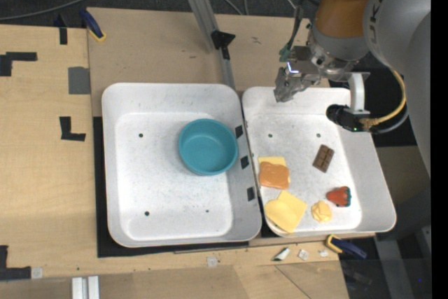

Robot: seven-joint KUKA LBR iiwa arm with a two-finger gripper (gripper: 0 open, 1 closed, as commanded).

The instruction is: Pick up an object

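Observation:
My gripper [286,90] hangs over the far left corner of the right bin [364,150], with nothing visible between its fingers. Several small items lie in the near half of that bin: an orange block [274,174], a yellow wedge [286,211], a brown bar [323,158], a small yellow lump [321,211] and a red piece [339,197]. All of them lie well toward the camera from the gripper. A teal bowl [206,146] sits upright in the left bin [140,171].
A slanted metal pole [203,3] rises behind the left bin. Cables run across the back of the bench. The arm's grey body and orange band [350,3] stand over the right bin's far right side. Black tape marks lie on the bench at left.

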